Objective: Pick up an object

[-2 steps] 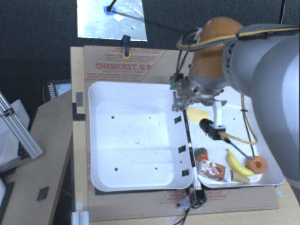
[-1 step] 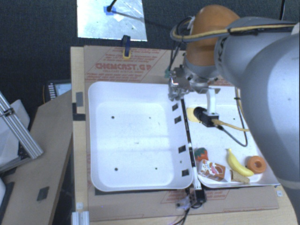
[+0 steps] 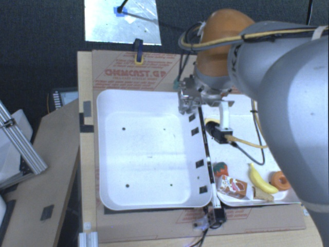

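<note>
Two bins: left bin (image 3: 139, 153) just left of the gripper (image 3: 198, 104), right bin (image 3: 241, 130) under it. The gripper hangs at the far end of the divider between the bins; finger state unclear. Banana (image 3: 259, 181), orange ring (image 3: 280, 180), snack packet (image 3: 234, 187) and a red item (image 3: 220, 168) lie well nearer the camera than the gripper, in the right bin's near corner.

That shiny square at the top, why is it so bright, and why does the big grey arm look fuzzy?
In the camera view, the shiny sheet throws back light as glare; the arm is close to the lens, so it looks soft; the banana looks sharper.
</note>
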You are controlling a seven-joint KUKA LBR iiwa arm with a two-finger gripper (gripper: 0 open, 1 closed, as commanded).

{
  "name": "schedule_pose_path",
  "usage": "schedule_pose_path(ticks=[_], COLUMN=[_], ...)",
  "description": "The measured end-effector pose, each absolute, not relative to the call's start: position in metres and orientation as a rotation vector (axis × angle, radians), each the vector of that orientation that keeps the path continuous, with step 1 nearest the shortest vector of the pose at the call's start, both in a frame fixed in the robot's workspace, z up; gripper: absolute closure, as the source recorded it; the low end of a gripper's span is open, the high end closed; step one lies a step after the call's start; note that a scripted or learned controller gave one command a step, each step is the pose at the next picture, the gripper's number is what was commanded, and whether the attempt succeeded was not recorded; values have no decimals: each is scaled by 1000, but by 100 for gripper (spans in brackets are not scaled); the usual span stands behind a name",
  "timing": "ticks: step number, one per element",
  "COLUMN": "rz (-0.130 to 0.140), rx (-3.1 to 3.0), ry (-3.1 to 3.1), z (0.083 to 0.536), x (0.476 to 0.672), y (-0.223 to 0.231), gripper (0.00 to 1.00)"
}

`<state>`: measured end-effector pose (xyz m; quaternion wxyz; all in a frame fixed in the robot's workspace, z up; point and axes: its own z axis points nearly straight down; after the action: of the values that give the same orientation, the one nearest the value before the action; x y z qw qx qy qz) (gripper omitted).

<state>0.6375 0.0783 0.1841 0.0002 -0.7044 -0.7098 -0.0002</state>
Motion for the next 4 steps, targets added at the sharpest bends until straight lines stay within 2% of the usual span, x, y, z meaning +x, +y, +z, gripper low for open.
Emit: schedule_pose_path(ticks=[1, 2, 3, 4], rz=[3, -6, -25, 8], rx=[-2210, -2211, -2232, -2215], ry=[-2228, -2232, -2229, -2223], z=[98, 84, 283, 182], x=[649, 661, 672, 667], y=[121, 180, 132, 140], gripper=[100, 100, 100, 100])
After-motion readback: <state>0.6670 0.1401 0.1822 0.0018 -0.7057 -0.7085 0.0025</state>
